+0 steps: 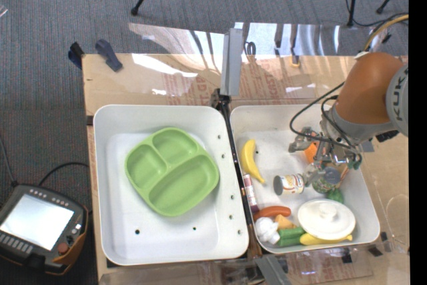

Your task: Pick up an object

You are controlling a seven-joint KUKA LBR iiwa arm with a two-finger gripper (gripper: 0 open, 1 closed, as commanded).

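My gripper (325, 171) hangs low over the right bin (267, 118), near its right wall, under the orange wrist band. Just left of it lies a small jar (289, 183) on its side. An orange object (311, 151) peeks out at the gripper's upper left, and a green object (335, 196) lies right below it. A yellow banana (250, 160) lies at the bin's left. Along the front sit a white round lid (325, 218), a red sausage (271, 212), a carrot (284, 221) and a green cucumber (291, 235). I see nothing clearly held.
The left bin (110, 137) holds a green divided plate (172, 171). A thin marker-like tube (249, 191) lies along the right bin's left wall. A white lumpy toy (267, 230) and a yellow piece (321, 238) sit at its front edge. Cables trail around the wrist.
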